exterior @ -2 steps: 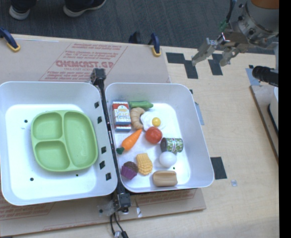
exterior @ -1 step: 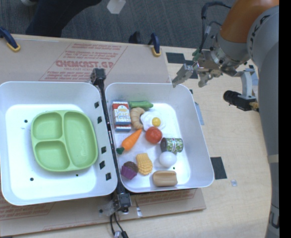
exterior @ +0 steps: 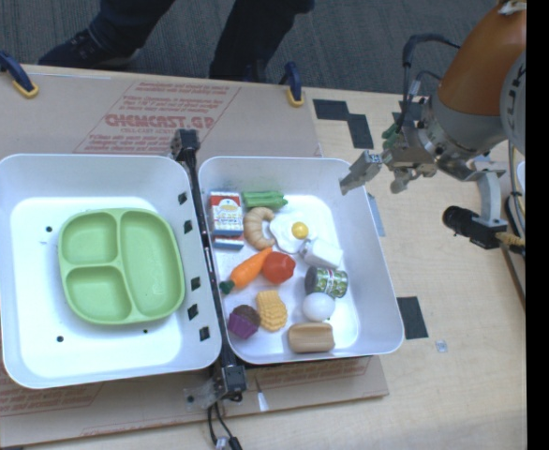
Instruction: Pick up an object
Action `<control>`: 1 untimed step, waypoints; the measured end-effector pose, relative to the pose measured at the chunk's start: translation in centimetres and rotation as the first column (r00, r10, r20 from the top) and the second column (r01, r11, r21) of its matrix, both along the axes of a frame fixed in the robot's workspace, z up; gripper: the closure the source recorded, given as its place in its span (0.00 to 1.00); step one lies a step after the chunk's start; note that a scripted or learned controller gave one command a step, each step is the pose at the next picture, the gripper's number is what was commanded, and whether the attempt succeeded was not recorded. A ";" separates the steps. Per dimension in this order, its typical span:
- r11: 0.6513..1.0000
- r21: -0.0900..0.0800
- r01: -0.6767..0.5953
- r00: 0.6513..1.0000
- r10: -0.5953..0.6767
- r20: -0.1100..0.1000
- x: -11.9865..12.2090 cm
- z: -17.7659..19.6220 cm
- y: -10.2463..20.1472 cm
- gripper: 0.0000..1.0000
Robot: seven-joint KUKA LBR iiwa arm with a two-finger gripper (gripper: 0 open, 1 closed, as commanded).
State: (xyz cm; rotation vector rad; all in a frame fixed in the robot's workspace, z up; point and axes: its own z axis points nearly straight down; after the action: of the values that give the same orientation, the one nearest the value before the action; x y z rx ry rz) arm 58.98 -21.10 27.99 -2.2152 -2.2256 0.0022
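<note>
Camera view looks down on the bench [exterior: 443, 364], where the gripper [exterior: 361, 172] hangs over the upper right rim of the right bin [exterior: 373, 251], nothing seen between its fingers; whether they stand wide or narrow cannot be told. Far to the gripper's left lies the left bin [exterior: 22, 279], holding a green divided plate [exterior: 121, 265]. The right bin, below and left of the gripper, holds the toy food. Closest, just down-left of the gripper, is a fried egg [exterior: 293, 231], with a croissant [exterior: 258, 225] touching its left side. Further left sit a red-and-white carton [exterior: 225, 216] and green beans [exterior: 264, 198]. Lower down lie a carrot [exterior: 248, 269] touching a red pepper [exterior: 277, 267], and a small tin can [exterior: 326, 281] almost straight below the gripper. Farthest below are a bread roll [exterior: 310, 337], a corn cob [exterior: 271, 310], a white egg [exterior: 319, 307] and a purple piece [exterior: 244, 322].
</note>
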 end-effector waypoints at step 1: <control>1.000 0.000 0.000 1.000 0.000 0.000 -10.7 0.9 0.6 0.00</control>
State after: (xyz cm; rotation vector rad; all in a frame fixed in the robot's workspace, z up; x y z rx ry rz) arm 48.33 -20.47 28.85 -2.2153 -2.2255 0.0029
